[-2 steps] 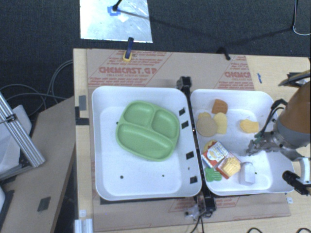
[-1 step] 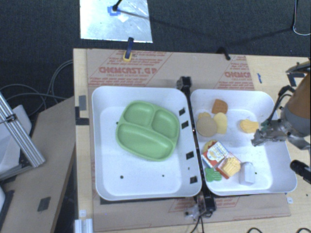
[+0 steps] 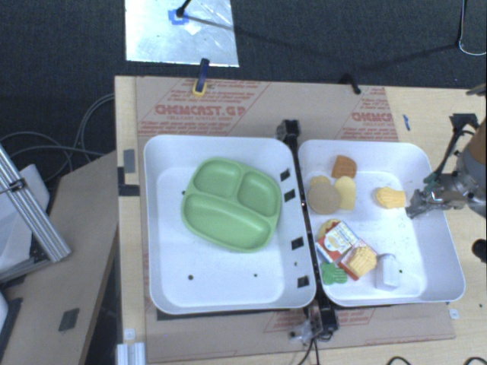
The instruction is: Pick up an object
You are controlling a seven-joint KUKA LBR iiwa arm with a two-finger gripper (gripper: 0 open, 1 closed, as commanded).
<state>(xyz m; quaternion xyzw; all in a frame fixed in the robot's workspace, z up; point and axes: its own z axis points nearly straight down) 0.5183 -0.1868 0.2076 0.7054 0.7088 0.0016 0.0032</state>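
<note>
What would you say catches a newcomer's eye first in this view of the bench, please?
Most likely the green divided plate, lying alone and slightly askew in the left bin. Next comes the cluster of small toy foods in the right bin: an orange piece, a tan round and yellow pieces toward the back, and a red-and-white packet nearer the front. The gripper reaches in at that bin's right edge, close to a yellow piece.

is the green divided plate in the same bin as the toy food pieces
No, the green divided plastic plate lies alone in the left white bin, while the small toy food pieces sit in the right white bin.
</note>
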